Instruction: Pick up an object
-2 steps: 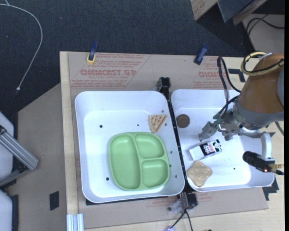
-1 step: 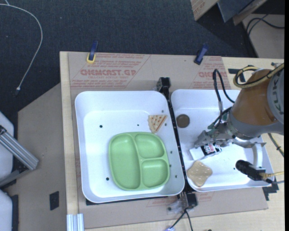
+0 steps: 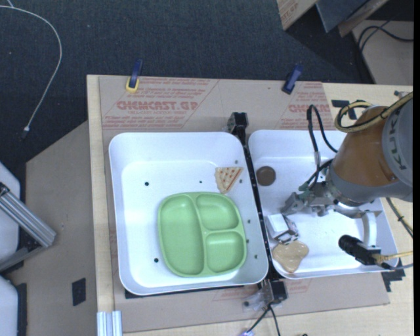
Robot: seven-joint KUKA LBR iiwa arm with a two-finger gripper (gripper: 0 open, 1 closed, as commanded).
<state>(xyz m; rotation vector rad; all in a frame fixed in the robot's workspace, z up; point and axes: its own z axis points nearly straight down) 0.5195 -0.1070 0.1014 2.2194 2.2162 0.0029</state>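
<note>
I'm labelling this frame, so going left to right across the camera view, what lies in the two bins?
Green divided plate → waffle-like wedge → brown disc → tan cookie-like piece → gripper and arm.

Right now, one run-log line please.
gripper low in right bin | grasp unclear | beige piece beside | brown disc apart

Dark blue-grey carpet floor (image 3: 164, 33) filling upper part of frame and running down left side. Thin white cable (image 3: 51, 72) looping across carpet at upper left. Bench top (image 3: 197, 105) sitting centre frame, covered in brown cardboard sheet bearing red printed lettering. Blue-and-yellow clamp (image 3: 134, 77) and blue clamp (image 3: 292, 78) gripping bench's far edge. Cardboard box (image 3: 295, 10) showing at top right. Aluminium rail (image 3: 26, 220) lying at lower left edge. Light falling evenly, shadows staying soft.
</note>
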